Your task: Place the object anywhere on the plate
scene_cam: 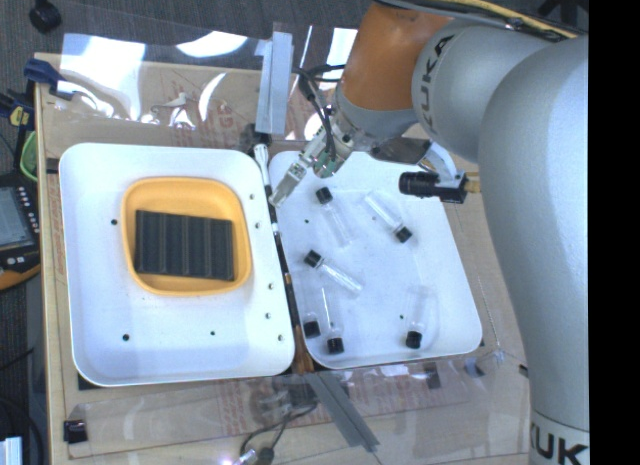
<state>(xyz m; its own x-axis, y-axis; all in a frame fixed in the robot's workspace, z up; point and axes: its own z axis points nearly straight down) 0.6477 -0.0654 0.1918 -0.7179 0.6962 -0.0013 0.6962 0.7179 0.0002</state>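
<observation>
From my seat at the remote station, I saw the arm [500, 103] reaching in from the right, its orange band above the wrist sitting over the far edge of the right bin [455, 298]. The gripper [300, 173] was low at that bin's far left corner, just beside the divide between the two bins. Its fingers pointed down and to the left, but they were too small and blurred for me to judge their gap or whether anything sat between them.

The left bin [100, 333] held the yellow plate [185, 198], a rounded rectangular dish with a dark ribbed insert [190, 245] lying flat in its middle.

The right bin held several clear vials with black caps, scattered and lying on their sides. One vial [335, 218] lay near the gripper, another [388, 218] to its right. One [332, 273] lay near the bin's middle, two [325, 328] close together near the front left, and one [418, 323] near the front right. All were well apart from the plate.

The bins rested on a pale surface [180, 103] covered by glossy plastic sheet.
</observation>
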